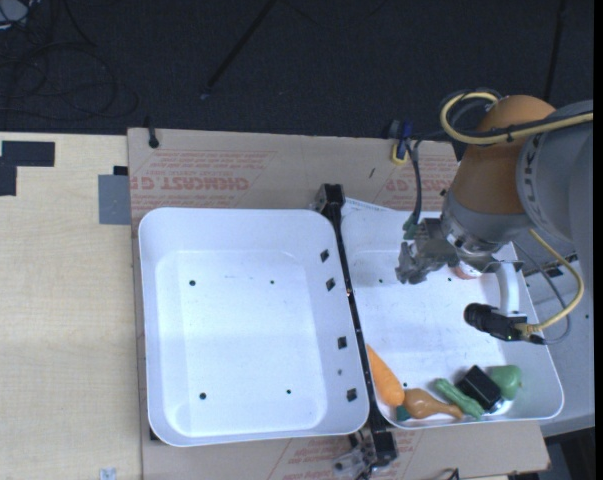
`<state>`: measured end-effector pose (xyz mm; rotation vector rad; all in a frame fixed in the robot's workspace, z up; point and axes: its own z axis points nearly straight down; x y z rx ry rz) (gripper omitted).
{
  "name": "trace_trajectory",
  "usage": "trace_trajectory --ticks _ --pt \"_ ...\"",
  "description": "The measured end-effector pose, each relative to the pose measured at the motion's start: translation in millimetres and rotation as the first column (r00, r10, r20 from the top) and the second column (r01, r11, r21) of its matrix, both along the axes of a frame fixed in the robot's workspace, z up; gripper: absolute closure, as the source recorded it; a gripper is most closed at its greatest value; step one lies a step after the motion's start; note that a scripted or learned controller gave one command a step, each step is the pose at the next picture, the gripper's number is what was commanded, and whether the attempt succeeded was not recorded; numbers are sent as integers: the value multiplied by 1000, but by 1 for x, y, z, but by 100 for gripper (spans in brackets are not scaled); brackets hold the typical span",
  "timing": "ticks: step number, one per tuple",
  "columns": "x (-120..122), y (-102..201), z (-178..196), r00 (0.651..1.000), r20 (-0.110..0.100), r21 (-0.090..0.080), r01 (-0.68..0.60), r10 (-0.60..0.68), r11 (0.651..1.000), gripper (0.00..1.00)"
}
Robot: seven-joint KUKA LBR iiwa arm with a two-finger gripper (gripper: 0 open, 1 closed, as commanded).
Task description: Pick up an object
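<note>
1. Beside the left bin [171, 230], the right bin [548, 398] keeps its objects along the near edge.
2. Gripper [413, 268] hovers farther back; I cannot tell its opening.
3. Carrot [384, 373] lies nearer the camera, long axis slanting.

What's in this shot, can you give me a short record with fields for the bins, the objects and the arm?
bins: left bin and right bin, side by side
objects: orange carrot-like piece, tan piece, green pieces, black block, clustered in the right bin's near corner
arm: gripper over the right bin's far part, apart from the cluster
</note>
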<state>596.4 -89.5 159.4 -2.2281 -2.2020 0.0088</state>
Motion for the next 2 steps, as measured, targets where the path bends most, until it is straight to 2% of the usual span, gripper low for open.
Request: trace_trajectory --ticks 1,2 --pt "-29 73 29 1000 8 2 -17 17 1000 100" --pt "-25 130 27 1000 7 0 -16 16 1000 100"
